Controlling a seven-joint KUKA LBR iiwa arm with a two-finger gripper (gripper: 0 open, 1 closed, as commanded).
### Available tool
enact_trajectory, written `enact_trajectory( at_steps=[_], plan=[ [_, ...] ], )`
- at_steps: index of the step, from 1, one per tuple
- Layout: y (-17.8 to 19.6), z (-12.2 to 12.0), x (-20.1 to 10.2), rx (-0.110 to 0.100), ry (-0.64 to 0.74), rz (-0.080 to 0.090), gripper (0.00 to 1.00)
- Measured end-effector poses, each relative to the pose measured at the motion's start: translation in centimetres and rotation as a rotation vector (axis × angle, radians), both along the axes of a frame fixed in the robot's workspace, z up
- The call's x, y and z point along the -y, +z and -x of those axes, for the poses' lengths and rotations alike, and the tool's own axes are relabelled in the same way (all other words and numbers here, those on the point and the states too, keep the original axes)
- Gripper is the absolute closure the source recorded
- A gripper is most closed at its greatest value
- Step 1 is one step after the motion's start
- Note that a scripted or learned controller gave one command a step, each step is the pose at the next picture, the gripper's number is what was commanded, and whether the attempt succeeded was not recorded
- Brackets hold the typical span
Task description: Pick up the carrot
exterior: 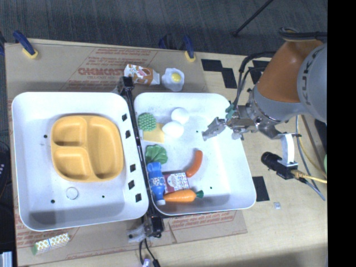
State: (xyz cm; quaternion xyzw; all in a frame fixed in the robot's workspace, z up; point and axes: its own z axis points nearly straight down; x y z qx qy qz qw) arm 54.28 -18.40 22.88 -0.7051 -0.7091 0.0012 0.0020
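While carrot (pixel 179 196) is lying along right bin (pixel 240 166) front wall, long axis running 9-to-3, leaf end at 3, jaws (pixel 213 129) are hovering well apart toward 1, carrying nothing; spread unclear.

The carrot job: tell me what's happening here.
The arm reaches in from the right, its gripper over the right bin, above the bare floor near the two white eggs. Nothing is between its fingers. The carrot lies untouched along the bin's front wall, beside a small red carton and below a sausage. The yellow divided tray sits in the left bin.
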Motion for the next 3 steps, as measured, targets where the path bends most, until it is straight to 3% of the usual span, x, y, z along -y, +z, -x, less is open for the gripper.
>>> enact_trajectory(
  at_steps=[1,2,3],
  plan=[
    [-13.8,1.8,-2.6,0.0,-0.159,0.0,0.0],
    [-12.8,1.8,-2.6,-0.003,-0.154,0.0,1.0],
    [-13.8,6.6,-2.2,-0.001,-0.222,0.0,1.0]
  ],
)
